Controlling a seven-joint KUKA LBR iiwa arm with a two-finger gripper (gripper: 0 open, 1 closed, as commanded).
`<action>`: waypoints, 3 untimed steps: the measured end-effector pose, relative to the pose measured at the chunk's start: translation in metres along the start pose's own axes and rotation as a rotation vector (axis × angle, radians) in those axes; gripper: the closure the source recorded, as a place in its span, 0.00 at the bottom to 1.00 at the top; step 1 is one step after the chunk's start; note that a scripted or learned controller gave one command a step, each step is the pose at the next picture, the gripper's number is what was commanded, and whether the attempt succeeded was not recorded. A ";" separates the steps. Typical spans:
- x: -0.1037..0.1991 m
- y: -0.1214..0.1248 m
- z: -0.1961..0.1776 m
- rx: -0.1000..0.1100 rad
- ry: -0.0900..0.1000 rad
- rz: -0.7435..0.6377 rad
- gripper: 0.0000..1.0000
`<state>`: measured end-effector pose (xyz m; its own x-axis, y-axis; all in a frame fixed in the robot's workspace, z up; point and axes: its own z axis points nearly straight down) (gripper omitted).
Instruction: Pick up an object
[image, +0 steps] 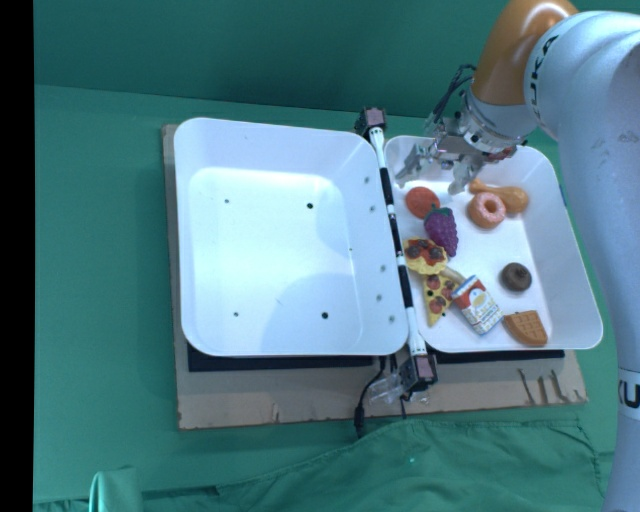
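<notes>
The right bin (570, 260) holds several toy foods. Among them are a red round fruit (421, 201), purple grapes (441, 229), a pink frosted donut (488, 210) and an orange drumstick (508, 196). My gripper (434, 176) hangs over the bin's far left corner, just above and behind the red fruit. Its fingers (408, 170) are spread open with nothing between them. Nearer the front lie a chocolate donut (516, 277), a pizza slice (436, 298), a small carton (478, 305) and a waffle piece (526, 328).
The left bin (200, 150) sits beside the right one, with a black-and-white divider bar (392, 235) between them. Both rest on a cardboard sheet (280, 405) on green cloth. The grey arm (600, 150) reaches in over the right bin's far right side.
</notes>
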<state>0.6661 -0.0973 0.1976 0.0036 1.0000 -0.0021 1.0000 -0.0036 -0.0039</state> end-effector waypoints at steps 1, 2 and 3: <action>-0.002 0.002 0.013 -0.009 -0.002 -0.001 0.00; -0.003 0.005 -0.002 -0.024 -0.005 0.002 1.00; 0.000 0.009 -0.069 -0.017 0.000 -0.002 1.00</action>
<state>0.6750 -0.0969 0.2670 0.0019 1.0000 -0.0020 0.9999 -0.0019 0.0132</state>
